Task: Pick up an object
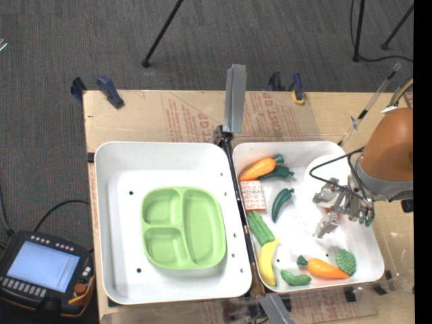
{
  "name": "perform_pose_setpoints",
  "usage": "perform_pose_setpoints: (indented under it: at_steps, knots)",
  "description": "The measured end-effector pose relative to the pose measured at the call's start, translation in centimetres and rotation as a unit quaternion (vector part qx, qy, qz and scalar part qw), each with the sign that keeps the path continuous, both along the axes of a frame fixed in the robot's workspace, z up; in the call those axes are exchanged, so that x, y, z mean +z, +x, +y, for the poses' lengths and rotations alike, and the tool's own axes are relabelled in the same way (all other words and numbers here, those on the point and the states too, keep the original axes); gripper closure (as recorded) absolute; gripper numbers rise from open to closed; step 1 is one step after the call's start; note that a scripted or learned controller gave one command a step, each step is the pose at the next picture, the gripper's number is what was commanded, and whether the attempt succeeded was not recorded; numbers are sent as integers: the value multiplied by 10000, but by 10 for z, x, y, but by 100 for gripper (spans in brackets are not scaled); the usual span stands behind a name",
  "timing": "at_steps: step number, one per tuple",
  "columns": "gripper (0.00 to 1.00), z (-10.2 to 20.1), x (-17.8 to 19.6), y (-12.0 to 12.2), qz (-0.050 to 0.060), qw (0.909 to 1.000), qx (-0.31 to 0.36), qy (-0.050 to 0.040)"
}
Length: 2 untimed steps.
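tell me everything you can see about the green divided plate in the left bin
The green plate is pale lime, looks like matte plastic, and is a rounded rectangle with a raised rim. Ridges split it into three wells: two small ones on its left side, one long one on its right. It lies flat and upright, slightly rotated, near the middle of the left bin, resting on the bin floor. Nothing lies in it or touches it otherwise.

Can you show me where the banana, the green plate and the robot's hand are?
banana (267, 262): camera view, middle of its yellow body.
green plate (202, 225): camera view, its big compartment.
gripper (329, 223): camera view, between its fingertips.
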<state>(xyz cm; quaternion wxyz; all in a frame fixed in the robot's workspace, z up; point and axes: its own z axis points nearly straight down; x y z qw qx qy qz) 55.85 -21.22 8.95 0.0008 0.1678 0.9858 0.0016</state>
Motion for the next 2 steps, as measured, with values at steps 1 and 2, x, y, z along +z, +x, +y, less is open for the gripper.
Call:
perform_pose_setpoints:
  at_steps: [1, 2]
  knots:
    - [0, 20, -2, 29, 6, 9991, -413, -3]
    - [0, 1, -2, -8, 8, 9996, -271, -13]
